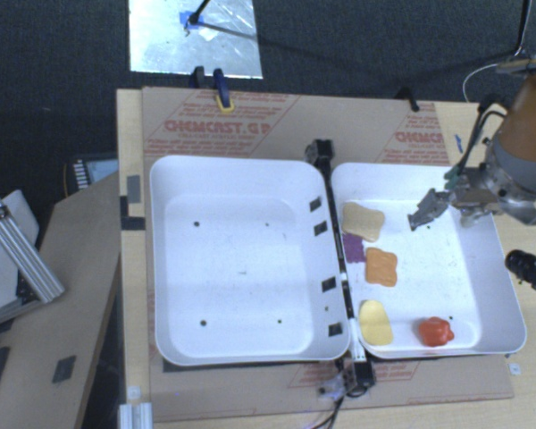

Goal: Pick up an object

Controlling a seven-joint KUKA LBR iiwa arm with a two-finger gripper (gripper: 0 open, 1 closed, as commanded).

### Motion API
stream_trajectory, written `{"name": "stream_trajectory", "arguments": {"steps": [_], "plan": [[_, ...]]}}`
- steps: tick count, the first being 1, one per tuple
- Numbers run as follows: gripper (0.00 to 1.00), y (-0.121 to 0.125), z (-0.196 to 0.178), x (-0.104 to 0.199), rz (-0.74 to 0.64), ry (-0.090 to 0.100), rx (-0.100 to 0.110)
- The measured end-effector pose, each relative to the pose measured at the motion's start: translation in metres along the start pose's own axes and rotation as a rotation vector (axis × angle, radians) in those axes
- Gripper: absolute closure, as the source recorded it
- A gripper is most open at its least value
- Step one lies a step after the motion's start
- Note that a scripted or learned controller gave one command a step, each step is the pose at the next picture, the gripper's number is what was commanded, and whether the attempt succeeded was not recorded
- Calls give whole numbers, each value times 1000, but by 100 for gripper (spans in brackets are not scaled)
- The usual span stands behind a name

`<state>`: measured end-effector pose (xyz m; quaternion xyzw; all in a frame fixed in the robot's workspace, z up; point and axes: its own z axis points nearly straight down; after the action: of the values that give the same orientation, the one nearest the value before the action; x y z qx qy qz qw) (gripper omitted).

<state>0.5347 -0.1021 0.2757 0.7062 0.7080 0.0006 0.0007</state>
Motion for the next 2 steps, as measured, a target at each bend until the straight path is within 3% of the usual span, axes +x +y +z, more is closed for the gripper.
{"name": "stream_trajectory", "arguments": {"steps": [1, 2], "plan": [[0, 43, -169, 33, -7, -2, -22], [0, 8, -267, -16, 6, -4, -13]]}}
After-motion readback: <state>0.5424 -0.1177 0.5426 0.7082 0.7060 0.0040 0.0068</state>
